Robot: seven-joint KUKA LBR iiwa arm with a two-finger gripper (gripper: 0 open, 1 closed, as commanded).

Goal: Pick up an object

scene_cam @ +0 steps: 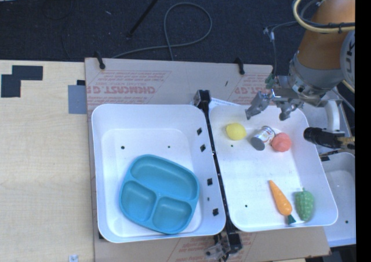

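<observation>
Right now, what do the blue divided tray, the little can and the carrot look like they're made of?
Blue tray: likely molded plastic, with even colour, soft sheen and rounded compartment walls.
Small can: seems metal with a printed label; a grey end and a white, marked side show.
Carrot: probably toy plastic or rubber, uniformly orange and smooth with a green tip. The picture is too coarse to be sure.

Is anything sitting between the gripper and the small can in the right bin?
Nothing visible does. The gripper, fingers spread, hangs over the right bin's far edge, just above the can. The yellow ball and the pink ball flank the can closely, the pink one apparently touching it.
</observation>
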